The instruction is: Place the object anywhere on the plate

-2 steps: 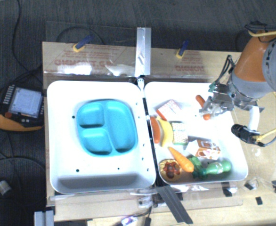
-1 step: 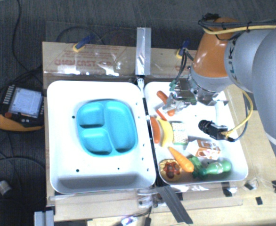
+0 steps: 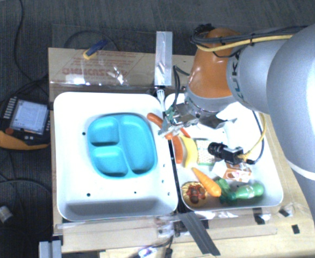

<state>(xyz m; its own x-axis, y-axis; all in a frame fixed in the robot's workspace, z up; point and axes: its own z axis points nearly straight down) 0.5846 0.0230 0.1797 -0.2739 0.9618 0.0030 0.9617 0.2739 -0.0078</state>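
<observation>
The claw (image 3: 171, 123) hangs at the bins' divider, its grip impossible to read, with an orange sausage (image 3: 155, 119) just left, beside the plate (image 3: 120, 145) (likely light, slick plastic; pinch mid-length).

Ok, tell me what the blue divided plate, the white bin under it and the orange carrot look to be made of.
Blue three-compartment plate: likely moulded plastic, with an even colour, soft sheen and rounded dividers.
Shallow white left bin: probably plastic, smooth and slightly glossy, with rounded moulded corners.
Orange toy carrot: seemingly plastic or rubber play food, with a uniform bright colour and smooth surface; the picture leaves open which.
</observation>
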